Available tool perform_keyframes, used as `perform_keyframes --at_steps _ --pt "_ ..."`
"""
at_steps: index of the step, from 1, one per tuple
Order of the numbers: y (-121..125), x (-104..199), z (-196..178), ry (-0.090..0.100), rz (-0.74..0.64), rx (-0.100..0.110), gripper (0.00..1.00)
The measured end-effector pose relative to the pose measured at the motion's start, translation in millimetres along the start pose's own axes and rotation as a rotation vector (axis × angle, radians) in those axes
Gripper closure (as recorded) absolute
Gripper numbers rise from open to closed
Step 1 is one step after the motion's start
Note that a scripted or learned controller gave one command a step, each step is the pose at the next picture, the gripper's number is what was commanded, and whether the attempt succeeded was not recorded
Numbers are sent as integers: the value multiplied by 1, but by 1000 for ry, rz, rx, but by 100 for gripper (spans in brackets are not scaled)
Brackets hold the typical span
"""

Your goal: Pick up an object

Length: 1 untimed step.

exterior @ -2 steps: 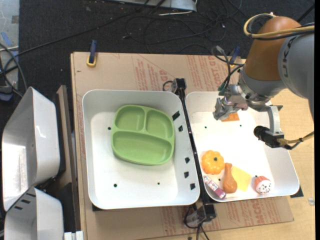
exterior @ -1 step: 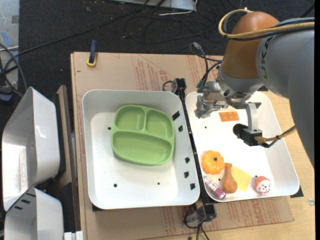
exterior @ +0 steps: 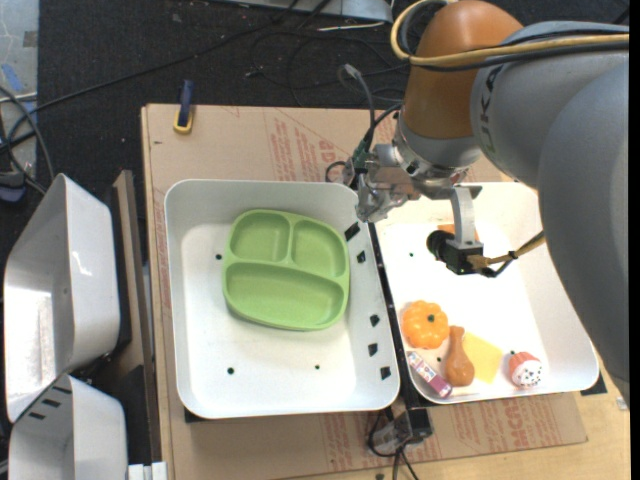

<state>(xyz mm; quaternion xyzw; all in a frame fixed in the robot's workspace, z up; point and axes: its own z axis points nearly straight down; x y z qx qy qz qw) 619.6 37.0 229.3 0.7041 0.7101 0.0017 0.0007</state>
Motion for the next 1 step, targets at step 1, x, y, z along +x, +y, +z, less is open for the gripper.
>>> perform_keyframes --at_steps 1 --pt "11 54 10 0 0 2 100"
